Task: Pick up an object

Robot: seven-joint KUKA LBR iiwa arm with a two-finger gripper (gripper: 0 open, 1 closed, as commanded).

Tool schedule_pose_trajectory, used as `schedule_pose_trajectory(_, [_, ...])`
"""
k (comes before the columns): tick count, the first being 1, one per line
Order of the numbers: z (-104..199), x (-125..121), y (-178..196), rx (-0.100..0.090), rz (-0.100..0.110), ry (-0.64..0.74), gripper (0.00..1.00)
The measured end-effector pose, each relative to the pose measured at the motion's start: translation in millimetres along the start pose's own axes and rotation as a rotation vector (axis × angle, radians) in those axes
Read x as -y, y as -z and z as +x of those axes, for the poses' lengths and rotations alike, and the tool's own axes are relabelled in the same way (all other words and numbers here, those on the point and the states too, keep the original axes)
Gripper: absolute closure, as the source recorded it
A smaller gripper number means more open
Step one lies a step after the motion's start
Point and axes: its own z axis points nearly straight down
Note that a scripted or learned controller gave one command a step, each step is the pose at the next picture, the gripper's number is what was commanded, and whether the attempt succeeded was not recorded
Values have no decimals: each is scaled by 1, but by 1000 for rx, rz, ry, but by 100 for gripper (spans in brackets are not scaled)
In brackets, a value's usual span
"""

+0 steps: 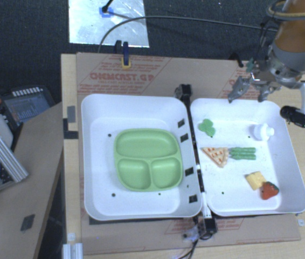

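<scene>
My gripper hangs above the far rim of the right bin, fingers spread open with nothing between them. Below it in that bin lie a green broccoli piece, a white bottle-shaped toy, a waffle-like triangle, green beans, a yellow cheese chunk and a red strawberry. All of them rest on the bin floor, apart from the gripper.
The left bin holds a green divided plate. A black divider with clips runs between the bins. A cable crosses the back, and a control pendant sits at the left.
</scene>
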Motion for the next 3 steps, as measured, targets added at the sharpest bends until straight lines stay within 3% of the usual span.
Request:
schedule_pose_trajectory(1, [0, -2, 8, 1, -12, 2, 0])
schedule_pose_trajectory(3, [3, 5, -78, 1, -9, 0, 0])
